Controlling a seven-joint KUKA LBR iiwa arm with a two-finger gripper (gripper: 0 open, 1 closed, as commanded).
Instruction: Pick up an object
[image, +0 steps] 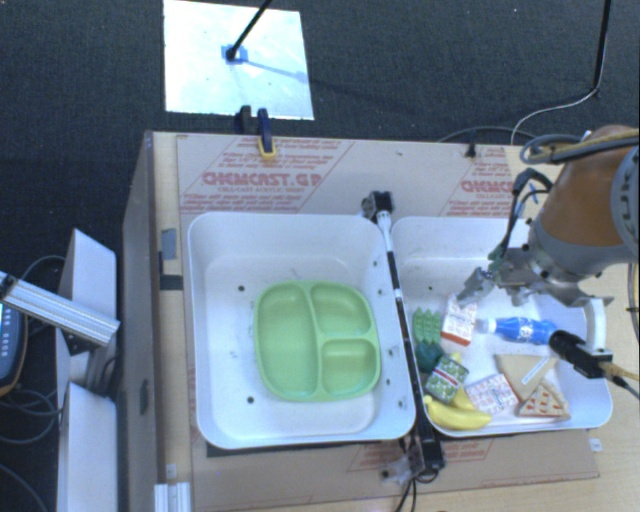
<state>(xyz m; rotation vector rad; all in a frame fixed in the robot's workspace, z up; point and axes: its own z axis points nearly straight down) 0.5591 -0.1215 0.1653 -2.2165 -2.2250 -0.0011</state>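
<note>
My gripper (478, 287) hangs over the right bin (440, 245), in its middle, just above and right of a small white and orange carton (459, 322). Nothing shows in its grasp. A blue bottle (520, 329) lies on its side right of the carton, below the wrist. Along the bin's left wall sit a green ridged toy (428, 328) and a darker green piece (431, 355). Near the front lie a banana (455, 415), a small green-labelled can (446, 379), a white patterned packet (490, 393), a slice of toast (522, 369) and a pizza slice (541, 402).
The left bin (225, 250) holds a pale green divided plate (318, 340). A black rail (398, 300) runs between the two bins. The things crowd the front half of the right bin. The arm's orange band (595, 200) rises at the right.
</note>
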